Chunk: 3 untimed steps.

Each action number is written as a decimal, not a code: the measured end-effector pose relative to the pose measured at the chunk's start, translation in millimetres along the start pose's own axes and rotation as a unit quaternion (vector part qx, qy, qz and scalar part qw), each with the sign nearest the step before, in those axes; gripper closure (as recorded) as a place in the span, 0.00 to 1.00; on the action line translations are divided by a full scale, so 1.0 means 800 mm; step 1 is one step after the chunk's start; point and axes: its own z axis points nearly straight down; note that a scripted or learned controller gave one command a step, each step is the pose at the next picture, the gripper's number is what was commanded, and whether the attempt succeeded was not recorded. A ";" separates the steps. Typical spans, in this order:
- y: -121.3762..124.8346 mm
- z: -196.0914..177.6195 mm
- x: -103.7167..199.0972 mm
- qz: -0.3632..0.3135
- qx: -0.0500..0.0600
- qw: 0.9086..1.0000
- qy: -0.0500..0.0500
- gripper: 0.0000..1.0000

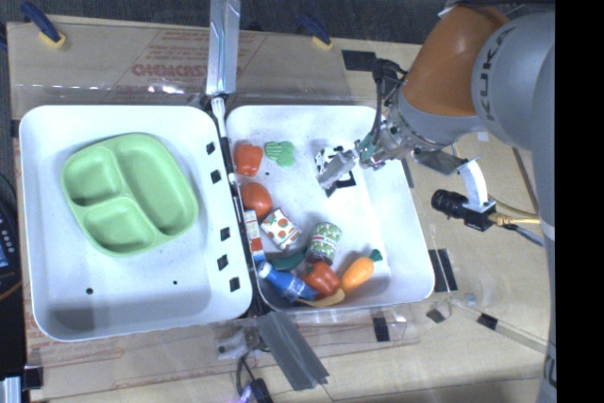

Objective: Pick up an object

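Camera view, hand [333, 167]: mid-right, over the right shallow white bin [401, 231]; grip state cannot be told.
Left shallow white bin [42, 231]: holds a green three-compartment plastic plate [129, 192].

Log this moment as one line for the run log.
hand: over right bin, upper middle | green plate: in left bin | toy food pile: right bin, lower left | pickup: not yet done

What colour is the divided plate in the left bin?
Light green. The divided plate shows best in the camera view, lying in the white left bin.
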 end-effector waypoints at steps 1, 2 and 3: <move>0.019 0.119 -0.043 -0.003 0.001 1.000 0.000 0.00; 0.020 0.107 -0.042 -0.005 0.001 1.000 0.000 1.00; 0.017 -0.013 0.003 0.085 0.000 0.996 0.000 1.00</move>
